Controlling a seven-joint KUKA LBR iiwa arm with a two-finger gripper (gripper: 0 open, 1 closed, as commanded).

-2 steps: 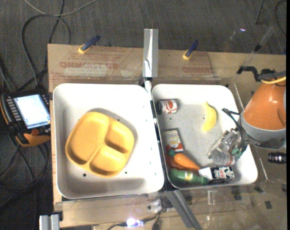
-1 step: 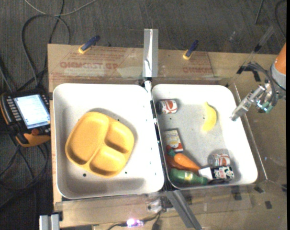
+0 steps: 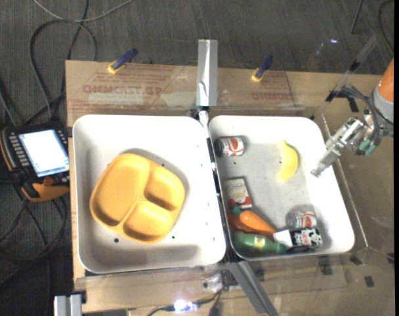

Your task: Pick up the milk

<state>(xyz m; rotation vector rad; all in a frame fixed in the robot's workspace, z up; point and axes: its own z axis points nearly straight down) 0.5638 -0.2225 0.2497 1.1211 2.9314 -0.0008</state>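
Milk (image 3: 307, 238): small carton with black-and-white cow-patch print, lying on its side in the right bin (image 3: 331, 176), at that bin's near right corner; long axis roughly left to right, writing too small to read. Just behind the milk, a can (image 3: 302, 217) with a red label; just left of it, a green bottle (image 3: 259, 243) and a carrot (image 3: 252, 221); further left and back, a small red-printed packet (image 3: 238, 191). Well behind the milk, a banana (image 3: 288, 161) and a red can (image 3: 231, 146), lettering illegible. Gripper (image 3: 320, 168) above the bin's right rim, well apart from the milk, holding nothing; whether open or closed, impossible to tell. Far left of the milk, a yellow divided tray (image 3: 139, 197) in the left bin (image 3: 87, 242). Faint red printing on the cardboard (image 3: 120, 89) behind the bins, unreadable.
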